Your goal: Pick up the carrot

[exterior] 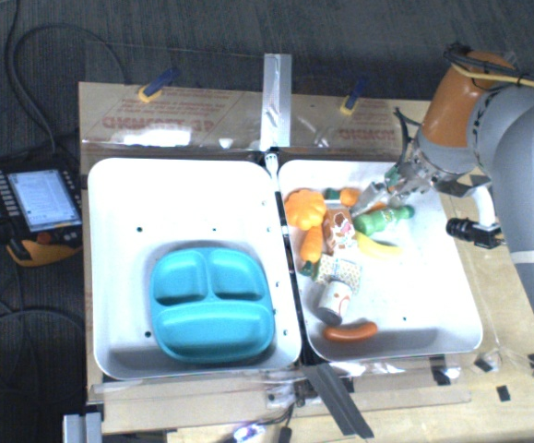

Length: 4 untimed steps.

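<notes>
The carrot (313, 245) is a small orange cone lying near the left wall of the right bin (433, 293), just below a rounder orange vegetable (303, 208). My gripper (384, 190) hangs over the upper middle of that bin, to the right of and above the carrot and apart from it. It sits just above a green vegetable (379, 218) and beside a small orange piece (349, 197).
Packed around the carrot are a patterned carton (342, 232), a yellow banana (377, 245), a small box (340, 269), a can (333, 303) and a red sausage (350, 331). The left bin (119, 210) holds a blue divided tray (213, 303).
</notes>
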Tool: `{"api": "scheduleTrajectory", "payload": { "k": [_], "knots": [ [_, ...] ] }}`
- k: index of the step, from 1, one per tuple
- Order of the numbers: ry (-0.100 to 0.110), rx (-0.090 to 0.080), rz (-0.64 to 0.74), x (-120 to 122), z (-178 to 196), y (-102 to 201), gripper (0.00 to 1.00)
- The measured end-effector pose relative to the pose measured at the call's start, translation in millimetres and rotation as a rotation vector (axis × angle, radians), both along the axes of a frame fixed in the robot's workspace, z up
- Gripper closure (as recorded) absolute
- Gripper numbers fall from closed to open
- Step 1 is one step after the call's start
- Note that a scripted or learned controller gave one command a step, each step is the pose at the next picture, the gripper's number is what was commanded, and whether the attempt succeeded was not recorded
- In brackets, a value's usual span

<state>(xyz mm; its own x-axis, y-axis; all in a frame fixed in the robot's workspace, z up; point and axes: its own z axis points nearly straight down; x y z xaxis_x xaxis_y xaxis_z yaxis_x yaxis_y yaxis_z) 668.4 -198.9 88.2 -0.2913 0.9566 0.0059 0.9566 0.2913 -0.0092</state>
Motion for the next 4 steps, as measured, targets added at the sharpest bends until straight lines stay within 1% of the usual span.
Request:
{"api": "scheduleTrajectory", "payload": {
  "k": [1, 2, 3, 4],
  "knots": [
    [0.002, -0.006, 0.003, -1, 6, -2, 1.0],
    [-0.024, -0.011, -0.003, -37, 3, 24, 1.0],
    [-0.002, -0.007, -0.216, 0, 101, -17, 1.0],
    [-0.003, -0.008, -0.216, 0, 100, -17, 0.0]
  ]
}}
